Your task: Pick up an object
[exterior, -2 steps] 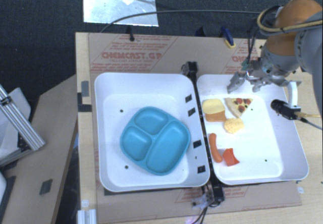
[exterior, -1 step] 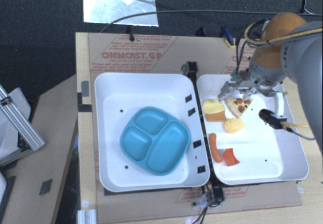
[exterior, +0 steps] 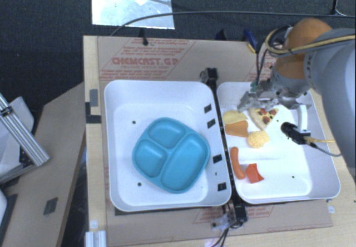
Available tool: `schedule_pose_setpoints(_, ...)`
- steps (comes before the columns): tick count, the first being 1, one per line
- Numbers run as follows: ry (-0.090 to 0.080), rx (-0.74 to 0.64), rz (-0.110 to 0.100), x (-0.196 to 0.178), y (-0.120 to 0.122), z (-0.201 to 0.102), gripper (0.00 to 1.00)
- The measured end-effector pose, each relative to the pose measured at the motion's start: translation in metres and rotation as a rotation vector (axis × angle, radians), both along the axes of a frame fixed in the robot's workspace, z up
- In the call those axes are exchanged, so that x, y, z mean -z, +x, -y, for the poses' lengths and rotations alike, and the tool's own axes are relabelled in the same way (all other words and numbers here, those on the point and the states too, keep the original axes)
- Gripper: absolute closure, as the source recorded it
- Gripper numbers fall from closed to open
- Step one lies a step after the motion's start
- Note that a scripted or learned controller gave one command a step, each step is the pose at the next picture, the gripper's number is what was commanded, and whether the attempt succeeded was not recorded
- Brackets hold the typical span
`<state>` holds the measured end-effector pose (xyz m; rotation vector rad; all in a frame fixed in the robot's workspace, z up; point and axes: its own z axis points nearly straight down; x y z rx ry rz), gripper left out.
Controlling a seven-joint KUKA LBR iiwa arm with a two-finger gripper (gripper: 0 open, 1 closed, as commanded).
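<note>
Two white bins sit side by side on your bench, the left bin (exterior: 119,146) carrying a blue divided plate (exterior: 171,154) at centre frame. Over in the right bin (exterior: 320,176), a cluster of toy food lies toward the divider: a pizza slice (exterior: 263,117) with dark toppings, a yellow-and-orange piece (exterior: 235,123) just left of it, a bumpy yellow ball (exterior: 258,139) below, then an orange carrot-like stick (exterior: 237,162) and a red wedge (exterior: 254,173) lower down. Your arm (exterior: 328,62) enters from the upper right of the frame, and its gripper (exterior: 256,98) hangs low at the top of that bin, right above the pizza slice. You cannot tell from this angle how the tool stands, or whether it touches the slice.
</note>
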<state>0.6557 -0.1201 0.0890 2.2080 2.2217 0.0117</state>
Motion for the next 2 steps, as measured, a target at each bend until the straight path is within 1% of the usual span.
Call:
schedule_pose_setpoints(1, -0.006, -0.003, 0.007, -0.014, 0.002, 0.002, 1.00)
schedule_pose_setpoints(2, 0.000, 0.001, -0.004, -0.076, 0.000, -0.004, 1.00)
